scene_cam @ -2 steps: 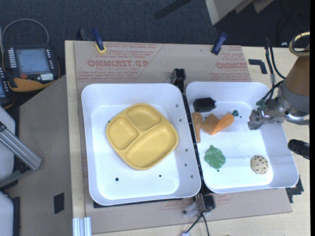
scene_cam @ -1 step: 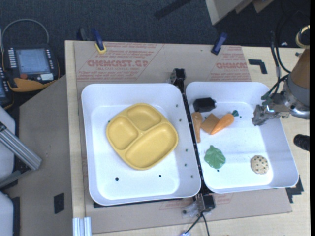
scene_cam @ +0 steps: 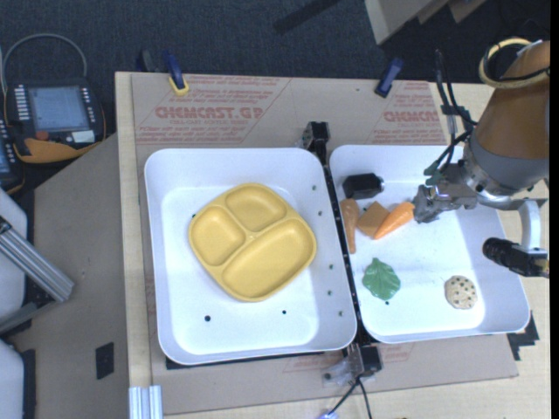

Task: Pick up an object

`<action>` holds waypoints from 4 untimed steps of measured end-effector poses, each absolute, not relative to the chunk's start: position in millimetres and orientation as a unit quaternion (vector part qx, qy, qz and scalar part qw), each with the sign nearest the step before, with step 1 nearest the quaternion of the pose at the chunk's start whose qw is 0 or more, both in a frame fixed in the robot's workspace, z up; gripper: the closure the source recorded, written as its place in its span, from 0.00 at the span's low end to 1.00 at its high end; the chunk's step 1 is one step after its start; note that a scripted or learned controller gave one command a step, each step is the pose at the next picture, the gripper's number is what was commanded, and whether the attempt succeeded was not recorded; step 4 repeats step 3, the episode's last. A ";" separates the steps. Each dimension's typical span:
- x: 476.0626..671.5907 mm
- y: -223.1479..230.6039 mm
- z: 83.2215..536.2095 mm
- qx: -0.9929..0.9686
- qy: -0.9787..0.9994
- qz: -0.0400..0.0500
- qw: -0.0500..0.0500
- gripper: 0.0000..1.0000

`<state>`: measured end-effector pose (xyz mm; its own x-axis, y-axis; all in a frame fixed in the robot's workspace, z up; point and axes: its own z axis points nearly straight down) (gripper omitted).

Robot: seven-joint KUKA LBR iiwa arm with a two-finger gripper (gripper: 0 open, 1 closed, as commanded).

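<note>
In the right bin [scene_cam: 498, 317], the black block [scene_cam: 362, 184], orange wedge [scene_cam: 384, 220], green leaf [scene_cam: 381, 279] and cookie [scene_cam: 460, 292] crowd its left and lower parts; its middle lies bare. The yellow plate [scene_cam: 253, 241] fills the left bin's [scene_cam: 175, 312] centre.

Two bins are sitting side by side on the tabletop [scene_cam: 131, 234]. The left bin [scene_cam: 166, 260] is holding a divided plate [scene_cam: 252, 240] near its middle. The right bin [scene_cam: 502, 317] is holding five items: a block [scene_cam: 362, 184] at the rear left, a stick [scene_cam: 350, 225] lying along the left wall, a wedge [scene_cam: 385, 219] just beside it, a leaf [scene_cam: 381, 279] nearer the front, and a cookie [scene_cam: 460, 291] at the front right. The gripper [scene_cam: 428, 204] is hanging at the wedge's right end.
</note>
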<state>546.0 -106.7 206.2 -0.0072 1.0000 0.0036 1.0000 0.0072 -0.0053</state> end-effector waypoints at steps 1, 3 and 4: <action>557.9 -55.6 199.6 -0.705 -0.709 0.001 0.003 1.00; 564.5 45.0 203.1 -0.705 -0.709 0.001 0.001 1.00; 564.5 45.0 203.1 -0.705 -0.709 0.001 0.001 1.00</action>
